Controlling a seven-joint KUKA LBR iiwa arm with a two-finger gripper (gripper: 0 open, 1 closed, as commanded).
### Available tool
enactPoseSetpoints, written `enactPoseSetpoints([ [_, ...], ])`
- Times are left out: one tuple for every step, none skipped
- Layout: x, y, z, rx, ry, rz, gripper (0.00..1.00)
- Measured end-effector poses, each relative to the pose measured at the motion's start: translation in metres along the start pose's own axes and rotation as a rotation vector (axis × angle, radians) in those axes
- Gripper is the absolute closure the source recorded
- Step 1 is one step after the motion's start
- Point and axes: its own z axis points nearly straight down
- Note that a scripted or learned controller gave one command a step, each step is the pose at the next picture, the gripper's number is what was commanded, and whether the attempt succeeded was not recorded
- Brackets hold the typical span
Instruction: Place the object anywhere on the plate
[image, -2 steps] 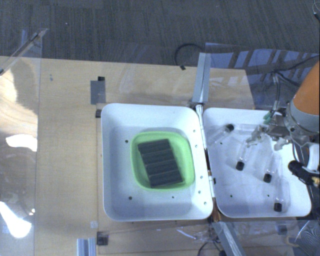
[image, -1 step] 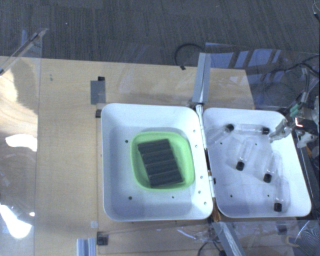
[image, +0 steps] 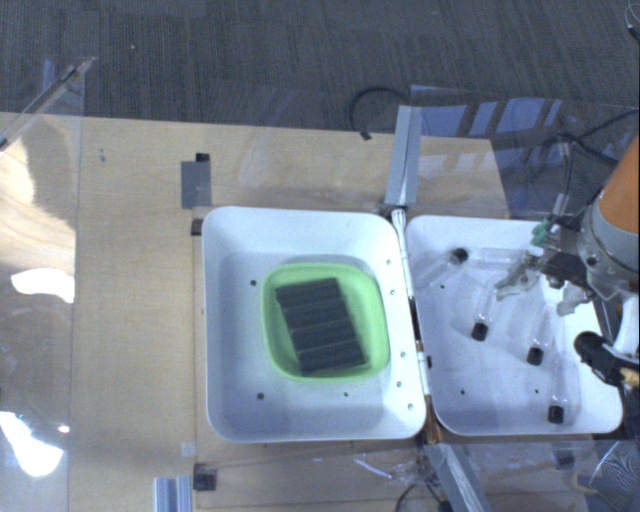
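Near rim of left bin (image: 300, 432) ran along the bench (image: 120, 300) front; bare wood lay wide to its left.
- Left bin: white floor open all round the plate (image: 272, 300), widest on the left side.
- Plate: green, square with rounded corners, near the bin's centre.
- Object (image: 320, 325): dark grey ribbed rectangular block, lying flat and slightly skewed on the plate, inside its rim.
- Right bin (image: 440, 400): touching the left bin; several small dark-tipped clear pieces (image: 479, 330) scattered, well apart.
- Gripper (image: 562, 268): over the right bin's far right edge; whether open or closed could not be told.
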Motion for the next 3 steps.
enactPoseSetpoints([
  [-0.059, 0.011, -0.095, -0.005, -0.002, 0.104, 0.00],
  [-0.080, 0.018, -0.156, -0.006, -0.003, 0.211, 0.00],
  [-0.085, 0.018, -0.059, 0.003, -0.002, 0.268, 0.00],
])
